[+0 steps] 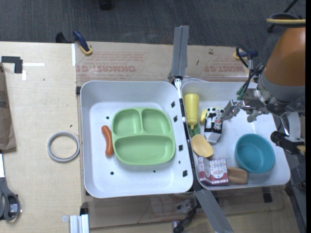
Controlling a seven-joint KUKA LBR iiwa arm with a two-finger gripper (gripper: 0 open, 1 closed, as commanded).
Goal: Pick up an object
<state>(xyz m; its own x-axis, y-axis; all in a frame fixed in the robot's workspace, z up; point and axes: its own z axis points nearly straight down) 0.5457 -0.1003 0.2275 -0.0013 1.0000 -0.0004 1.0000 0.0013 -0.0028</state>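
Camera view: two white bins, one arm, nine loose items.

Left bin (92,144): one green divided plate (143,136); one orange sausage (107,140) just beside the plate's left edge. Right bin (279,176): one yellow bottle (191,108) along the left wall; one black-and-white toy (213,122); one tan bread piece (201,146); one red-and-white carton (213,171) touching one brown block (237,175); one blue bowl (254,153). Bench, left: one grey ring (63,146). Arm enters from right, orange band uppermost; gripper (232,109) low over the right bin's rear, just right of the toy, fingers narrowly parted, nothing between them.
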